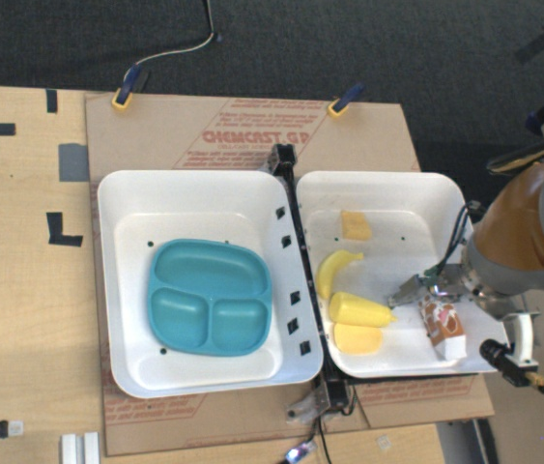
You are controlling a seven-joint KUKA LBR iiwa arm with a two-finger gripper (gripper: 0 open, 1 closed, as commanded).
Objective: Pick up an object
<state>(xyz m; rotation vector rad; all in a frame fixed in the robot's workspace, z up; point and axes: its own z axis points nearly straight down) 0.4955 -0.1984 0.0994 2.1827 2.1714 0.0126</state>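
Nearest the camera, the brown cardboard sheet (252, 133) under both bins runs out past the bins' near edge; red print at its far side is partly legible and looks like "CHEMCAST GP", read upside down from this view. Blue-and-yellow clamps (128, 89) pin its far corners.

On it sit the left white bin (122, 259) and the right white bin (387, 189), touching along a black divider strip. A teal compartment plate (212, 296) lies flat in the left bin, with one wide section on its far side and two smaller ones on its near side.

From the right, the grey arm (513, 240) with its orange band leans over the right bin's right wall. Its gripper (424, 286) hangs low over the bin floor, just left of a brown and white packet; whether its fingers are wide or narrow cannot be told.

That packet (443, 325) lies flat by the bin's near right corner, its long axis running far to near, white end nearest. Its print is too small to read.

Left of it, a yellow banana (334, 269) curves with its long axis far to near. A yellow wedge-like piece (360, 310) points right, touching a rounder yellow piece (358, 338) near it. A small orange-yellow block (356, 225) sits apart at the far side.
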